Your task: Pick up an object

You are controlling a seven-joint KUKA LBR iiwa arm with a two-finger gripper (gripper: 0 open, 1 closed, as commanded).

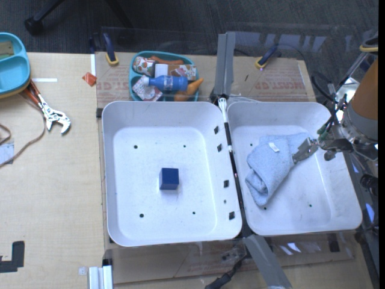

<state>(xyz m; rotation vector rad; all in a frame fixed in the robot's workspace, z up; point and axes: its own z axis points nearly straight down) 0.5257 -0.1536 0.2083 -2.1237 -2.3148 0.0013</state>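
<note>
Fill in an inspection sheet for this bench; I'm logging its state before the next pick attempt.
Surface: wooden bench bearing left bin and right bin, side by side.
Job's things: blue block in the left bin; crumpled light-blue cloth in the right bin.
Clutter: teal tub of small items behind the bins; wrench; blue tray.
Grippers: gripper at the cloth's right edge; grasp unclear.
Cables: brown cord at far left.
Surroundings: dark carpet.

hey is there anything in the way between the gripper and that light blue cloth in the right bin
Nothing visible stands in the way. The gripper sits at the right edge of the light blue cloth, which lies crumpled in the right bin. The blue cube is off in the left bin.
</note>
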